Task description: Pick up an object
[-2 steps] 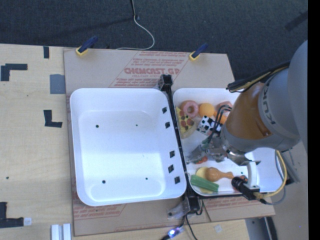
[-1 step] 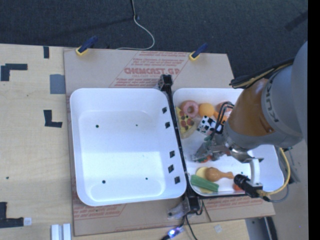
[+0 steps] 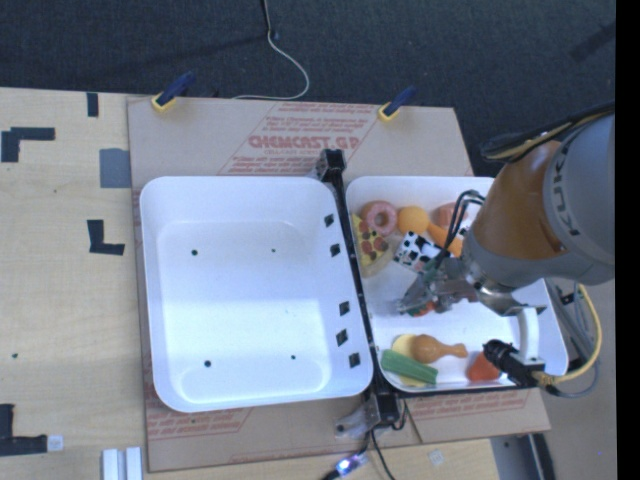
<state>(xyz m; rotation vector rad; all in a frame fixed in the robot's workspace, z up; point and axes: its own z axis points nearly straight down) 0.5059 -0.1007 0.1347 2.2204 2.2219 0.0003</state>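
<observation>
From above, the grey arm with its orange band [image 3: 520,208] reaches in from the right over the right-hand shallow white bin [image 3: 455,184], and its two-finger gripper [image 3: 425,298] hangs low near the middle of that bin; I cannot tell its state, because the tips blur into the small objects beneath. The toys lie within this bin: a pink ring doughnut [image 3: 378,215], an orange round piece [image 3: 411,218] and a black-and-white spotted die [image 3: 410,251] toward its far edge, and a tan drumstick-shaped toy [image 3: 436,348], a green flat piece [image 3: 408,368] and a red round piece [image 3: 482,368] along its near edge. The left-hand white bin [image 3: 245,288] sits beside it on the brown cardboard sheet [image 3: 290,138], the two joined by a black clip strip [image 3: 343,268].
</observation>
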